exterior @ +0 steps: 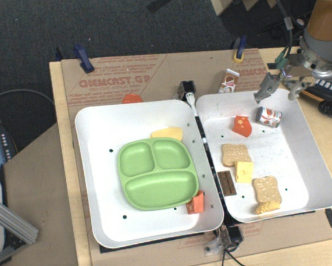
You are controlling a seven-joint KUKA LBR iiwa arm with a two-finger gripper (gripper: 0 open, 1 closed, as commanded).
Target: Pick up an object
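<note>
Can (269,116), a small red-and-white one on its side, lies at about 1 o'clock in the right bin (307,145), just below the pincer (278,87). The pincer hangs over that bin's 12 o'clock rim with its 2 fingers spread wide and nothing between them; the left finger (265,89) points down toward the can without clearly touching it.

Also in the right bin: a red block (242,125) at 11 o'clock, near the can; a cracker (234,154) at the centre-left; a yellow cheese cube (244,171) touching the cracker's lower edge; a toast (266,189) at 6 o'clock; and a brown bar (226,183) against the 8 o'clock wall.

The left bin (96,165) holds a green tray (157,173) with 3 compartments, a yellow piece (167,134) at the tray's 12 o'clock, and an orange block (195,203) at its 5 o'clock. A small carton (229,81) stands on the desk (114,79) at 12 o'clock, outside the bins.
</note>
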